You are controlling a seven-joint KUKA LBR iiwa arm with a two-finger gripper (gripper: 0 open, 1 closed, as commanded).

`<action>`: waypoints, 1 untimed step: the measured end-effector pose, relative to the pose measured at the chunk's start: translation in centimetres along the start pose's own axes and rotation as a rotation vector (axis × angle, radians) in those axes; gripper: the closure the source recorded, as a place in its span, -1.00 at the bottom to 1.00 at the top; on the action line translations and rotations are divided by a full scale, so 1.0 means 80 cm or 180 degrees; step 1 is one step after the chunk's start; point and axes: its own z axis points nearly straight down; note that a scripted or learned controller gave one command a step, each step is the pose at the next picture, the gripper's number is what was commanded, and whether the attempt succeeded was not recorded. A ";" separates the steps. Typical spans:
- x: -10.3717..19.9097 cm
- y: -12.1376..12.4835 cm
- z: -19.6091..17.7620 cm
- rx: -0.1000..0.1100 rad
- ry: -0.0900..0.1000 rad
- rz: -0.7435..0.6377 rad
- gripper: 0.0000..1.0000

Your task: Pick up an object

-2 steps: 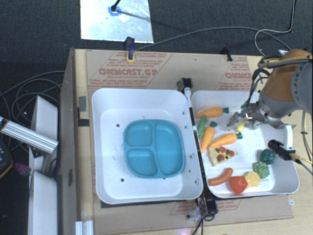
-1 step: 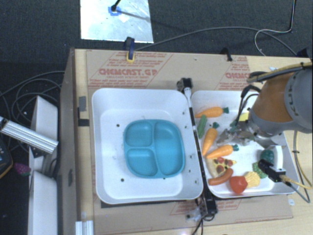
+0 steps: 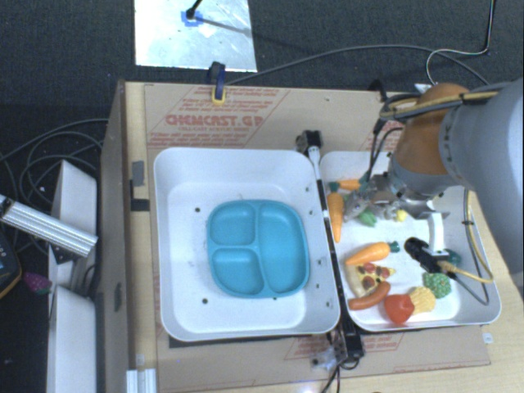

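- 2 white bins sit side by side. The left bin (image 3: 180,219) has a blue plate (image 3: 258,248) in it. The right bin (image 3: 426,324) has the toy food.
- The tool (image 3: 367,205) hangs low over the upper left part of the right bin. I cannot tell if it is open or closed. I cannot see any toy held in it.
- A small green toy (image 3: 368,217) lies just below the tool in the picture, very near it. I think this is the toy to pick up.
- It looks like light, hard plastic, so I think it will not squash or break.
- It looks smooth and round, so it may slip out or roll away when squeezed.
- It is small, so the best place to hold it is across its middle, coming straight down from above.
- A long carrot (image 3: 335,211) lies along the left wall of this bin, near the green toy. A small yellow toy (image 3: 399,215) lies to its right. The tool could bump either 1.
- Lower in the bin lie another carrot (image 3: 368,253), a pizza slice (image 3: 368,281), a sausage (image 3: 366,297), a red toy (image 3: 399,309), a corn cob (image 3: 422,300) and a broccoli (image 3: 438,284).
- These look light and stiff too. The 2 carrots and the sausage are long, so a hold across the thin middle should work best.
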 end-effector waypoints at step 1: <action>0.004 0.072 -0.034 -0.0006 0.0029 -0.0020 -1.00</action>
